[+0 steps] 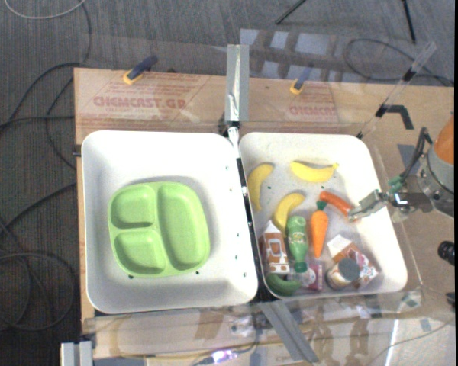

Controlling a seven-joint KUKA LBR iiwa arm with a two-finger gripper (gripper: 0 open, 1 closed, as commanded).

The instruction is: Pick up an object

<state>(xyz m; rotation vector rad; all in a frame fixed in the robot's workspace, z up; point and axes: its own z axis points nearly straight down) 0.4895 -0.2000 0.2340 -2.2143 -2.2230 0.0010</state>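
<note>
Camera view, gripper (364,207) over rt bin (370,155), beside carrot (318,233)

The arm (445,166) shows a rounded orange band at its upper part, with pale grey housing just below it. From that housing a cluster of dark and silvery metal fittings runs out, with a small green piece among them. The pincer (364,206) is slim, pale metal with a shine, tapering to a narrow tip. A thin dark cable curves along the wrist, and a round black knob sits lower down.
</note>
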